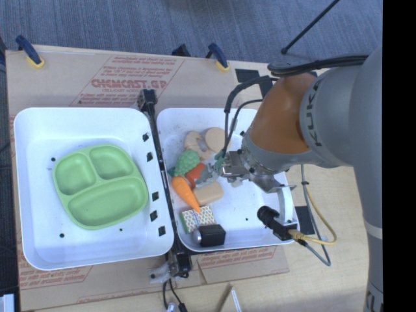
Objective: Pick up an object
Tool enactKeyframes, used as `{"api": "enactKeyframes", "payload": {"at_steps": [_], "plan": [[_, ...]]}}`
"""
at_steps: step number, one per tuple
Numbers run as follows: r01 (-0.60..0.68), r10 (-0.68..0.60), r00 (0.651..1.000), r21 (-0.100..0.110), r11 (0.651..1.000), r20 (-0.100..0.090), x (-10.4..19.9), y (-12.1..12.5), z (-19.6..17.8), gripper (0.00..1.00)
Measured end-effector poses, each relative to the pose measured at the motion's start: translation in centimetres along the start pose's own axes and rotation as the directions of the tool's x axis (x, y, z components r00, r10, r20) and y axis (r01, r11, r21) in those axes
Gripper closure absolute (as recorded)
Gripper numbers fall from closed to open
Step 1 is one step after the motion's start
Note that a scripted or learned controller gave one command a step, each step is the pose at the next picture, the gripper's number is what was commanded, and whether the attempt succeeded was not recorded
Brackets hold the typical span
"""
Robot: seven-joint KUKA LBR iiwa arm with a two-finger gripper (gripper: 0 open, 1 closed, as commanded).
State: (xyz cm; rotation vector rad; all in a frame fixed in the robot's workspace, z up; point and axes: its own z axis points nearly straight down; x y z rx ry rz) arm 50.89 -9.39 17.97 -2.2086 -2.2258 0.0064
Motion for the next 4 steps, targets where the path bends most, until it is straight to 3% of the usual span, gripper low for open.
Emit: {"api": "enactKeyframes", "payload": {"at_steps": [1, 2, 3, 4], "plan": [[0.002, -0.002, 1.000, -0.001, 1.000, 0.000, 7.4, -2.0, -1.1, 0.00], [-0.001, 0.001, 1.000, -0.001, 1.000, 0.001, 7.3, -2.0, -1.1, 0.00], [-0.002, 0.002, 1.000, -0.010, 1.000, 0.002, -1.1, -3.0, 8.6, 0.00], [-0.001, 0.001, 1.000, -0.005, 1.000, 0.000, 0.2, -3.2, 8.8, 0.00]]}}
